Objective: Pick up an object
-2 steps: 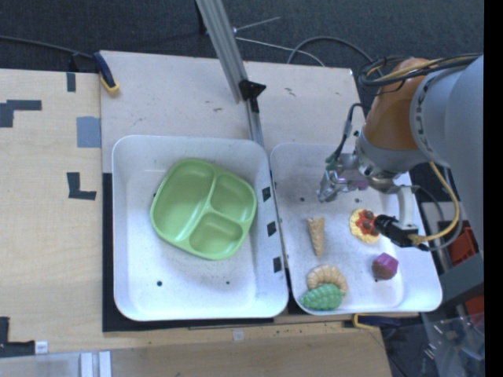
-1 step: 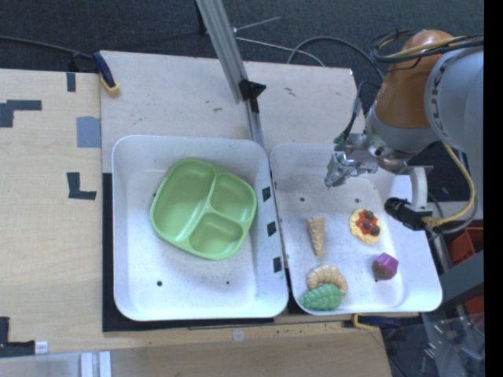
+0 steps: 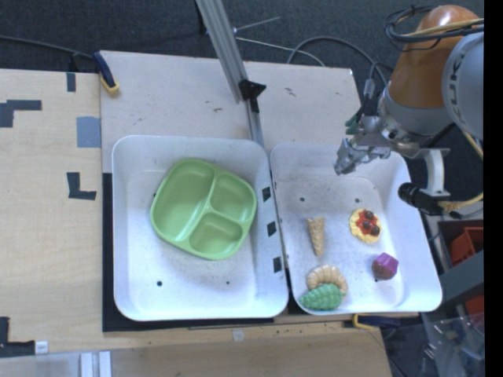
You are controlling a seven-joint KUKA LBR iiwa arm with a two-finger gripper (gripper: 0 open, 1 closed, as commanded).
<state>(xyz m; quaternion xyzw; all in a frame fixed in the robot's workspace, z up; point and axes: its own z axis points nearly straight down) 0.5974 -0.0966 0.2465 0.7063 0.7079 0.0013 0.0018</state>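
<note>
progress: nothing lifted | gripper (image 3: 348, 160) over right bin's (image 3: 416, 289) far edge, apparently holding nothing, opening too blurred to tell | cone (image 3: 316, 234), tart (image 3: 365, 225), purple piece (image 3: 384, 266) lying loose | grasp pending

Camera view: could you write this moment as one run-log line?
gripper: above right bin's far edge | holding: nothing seen | right bin: cone, tart, purple piece | left bin: green plate
</note>
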